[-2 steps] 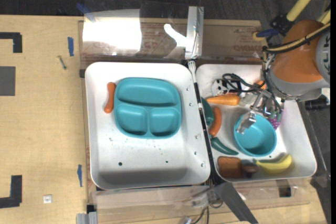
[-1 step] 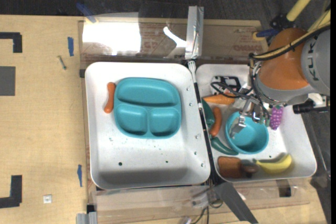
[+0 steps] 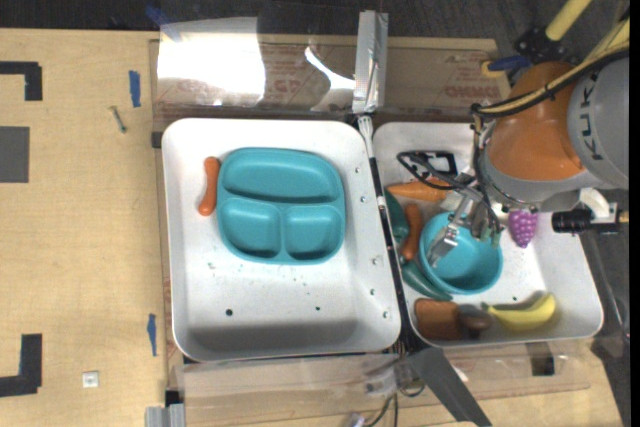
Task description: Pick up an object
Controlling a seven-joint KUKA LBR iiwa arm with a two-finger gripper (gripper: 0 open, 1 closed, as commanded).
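At the near edge of the right bin (image 3: 590, 310), a yellow banana (image 3: 525, 312) lies at about five o'clock from the teal bowl (image 3: 462, 262), with a brown piece (image 3: 436, 317) at seven o'clock of that bowl. The end effector (image 3: 462, 225) hangs over the bowl's rim, likely lining up on it as the easiest edge to pinch; how wide it stands, I cannot tell. Purple grapes (image 3: 522, 227) sit at two o'clock of the bowl, an orange carrot (image 3: 412, 192) at eleven. Across the divider, the left bin (image 3: 270, 315) carries a teal divided tray (image 3: 280, 205) and, at its nine o'clock, an orange sausage (image 3: 209, 186), well apart from the arm.
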